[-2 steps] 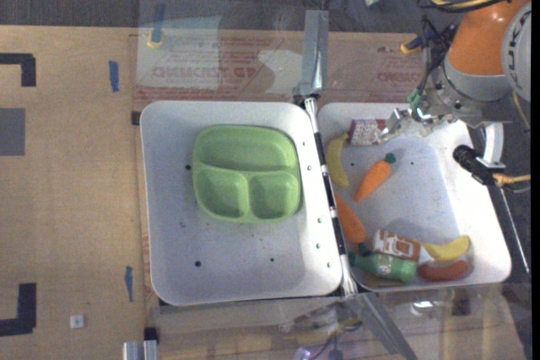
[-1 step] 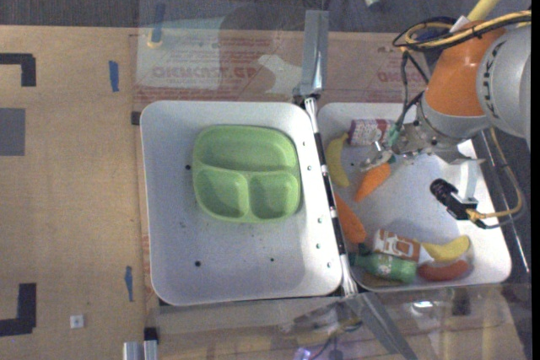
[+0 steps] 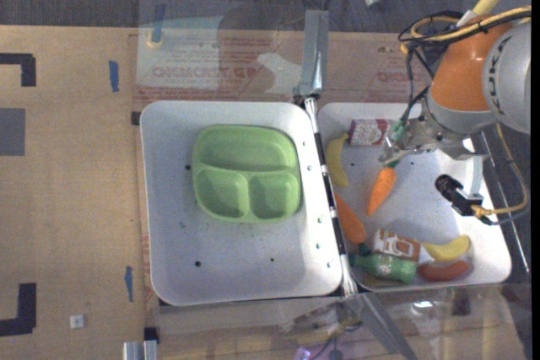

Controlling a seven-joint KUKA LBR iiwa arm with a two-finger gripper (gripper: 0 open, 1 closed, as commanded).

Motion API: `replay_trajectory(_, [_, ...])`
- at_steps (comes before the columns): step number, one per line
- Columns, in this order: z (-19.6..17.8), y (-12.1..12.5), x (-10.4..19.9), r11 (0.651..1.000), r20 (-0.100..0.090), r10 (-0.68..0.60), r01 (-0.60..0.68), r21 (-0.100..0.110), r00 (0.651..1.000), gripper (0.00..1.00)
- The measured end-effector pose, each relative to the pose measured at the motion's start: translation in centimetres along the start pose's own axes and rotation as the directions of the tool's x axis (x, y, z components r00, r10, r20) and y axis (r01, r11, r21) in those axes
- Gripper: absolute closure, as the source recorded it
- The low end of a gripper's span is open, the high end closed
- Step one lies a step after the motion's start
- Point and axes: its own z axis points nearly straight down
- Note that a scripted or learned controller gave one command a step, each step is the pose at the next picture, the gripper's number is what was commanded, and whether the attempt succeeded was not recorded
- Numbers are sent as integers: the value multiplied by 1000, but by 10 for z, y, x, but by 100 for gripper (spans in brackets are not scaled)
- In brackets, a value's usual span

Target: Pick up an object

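Orange carrot hangs tilted just below the gripper, its green top seemingly clamped between the fingers, lifted over the right bin so it clears the banana and carton lying just beside it.

Reaching in from the right, arm bent down low, gripper pointing leftish, wrist tucked under the orange band.
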Motion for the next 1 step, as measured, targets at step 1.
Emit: replay_trajectory(1, [-105, 35, 81, 913, 0, 408, -408, 15, 913, 100])
